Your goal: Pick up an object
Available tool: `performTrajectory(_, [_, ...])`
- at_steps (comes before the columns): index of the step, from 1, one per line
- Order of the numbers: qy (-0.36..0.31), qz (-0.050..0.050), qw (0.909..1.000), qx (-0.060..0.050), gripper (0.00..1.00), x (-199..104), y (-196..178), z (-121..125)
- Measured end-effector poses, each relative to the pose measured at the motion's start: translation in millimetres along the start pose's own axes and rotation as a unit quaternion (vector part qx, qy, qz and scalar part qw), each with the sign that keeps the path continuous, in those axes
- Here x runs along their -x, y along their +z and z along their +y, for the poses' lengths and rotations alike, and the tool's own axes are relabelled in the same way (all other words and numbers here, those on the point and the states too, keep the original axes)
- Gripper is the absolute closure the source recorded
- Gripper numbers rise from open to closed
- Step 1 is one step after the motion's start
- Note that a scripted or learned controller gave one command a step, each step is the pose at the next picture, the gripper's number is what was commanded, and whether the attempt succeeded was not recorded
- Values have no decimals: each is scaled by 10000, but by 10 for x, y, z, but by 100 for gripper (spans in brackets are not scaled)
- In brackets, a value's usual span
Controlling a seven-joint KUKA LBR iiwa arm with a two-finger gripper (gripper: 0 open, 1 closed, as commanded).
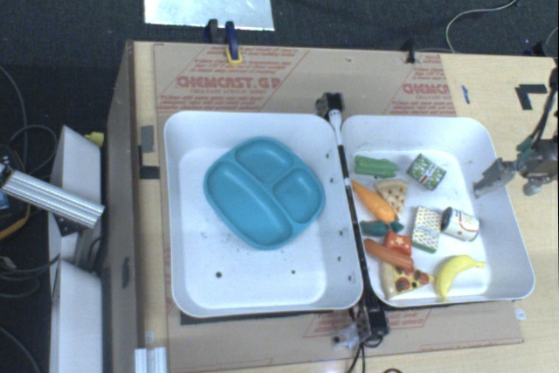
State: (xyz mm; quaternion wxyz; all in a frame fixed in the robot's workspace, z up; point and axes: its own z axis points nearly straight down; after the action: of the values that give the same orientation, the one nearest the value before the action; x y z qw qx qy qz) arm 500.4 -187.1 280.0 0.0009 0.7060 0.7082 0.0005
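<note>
Approach step, nothing grasped — my gripper (489, 179) sits at the right bin's (489, 135) right rim, whether released or clenched I cannot tell. Nearest candidate: the can (459, 224) inside that bin — next, descend over it.

The arm is getting cut off by the right edge, so just the end effector (500, 175) and a bit of the wrist are showing above the right bin's (502, 223) rim; its fingers are too small to read. The labels on the green carton (427, 171) and the small can (459, 224) are staying illegible. The pizza slice (403, 279) is lying partly under the sausage (389, 252).
</note>
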Motion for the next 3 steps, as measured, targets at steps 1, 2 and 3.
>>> performTrajectory(1, [-7, 11, 10000, -16, 0, -730, 934, 612])
performTrajectory(2, [6, 3, 10000, 2, 0, -958, 1852, 615])
performTrajectory(3, [9, 5, 10000, -7, 0, -976, 1956, 448])
